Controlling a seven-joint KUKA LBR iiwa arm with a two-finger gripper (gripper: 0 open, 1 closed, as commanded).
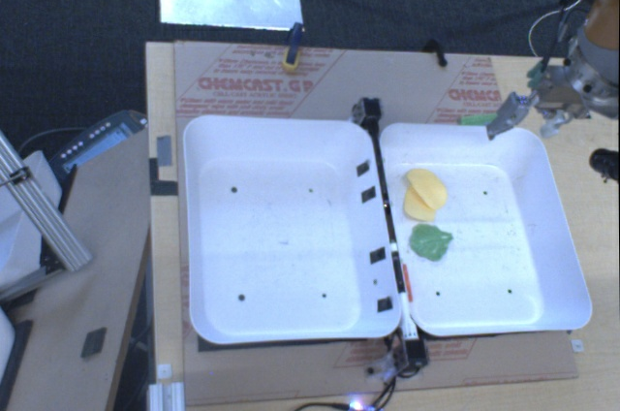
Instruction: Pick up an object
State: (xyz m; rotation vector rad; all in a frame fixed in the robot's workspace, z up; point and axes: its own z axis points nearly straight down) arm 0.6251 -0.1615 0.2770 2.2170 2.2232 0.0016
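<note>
Right bin (542,205) holds yellow object (424,193) beside green object (429,241).

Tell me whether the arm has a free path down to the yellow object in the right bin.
Probably yes. The yellow object lies uncovered near the right bin's left wall, with only the green object beside it. The end effector hangs above the bin's far right corner, with nothing between them.

The arm (599,21) is cut off by the right edge, and the hand (533,113) is blurred.
</note>
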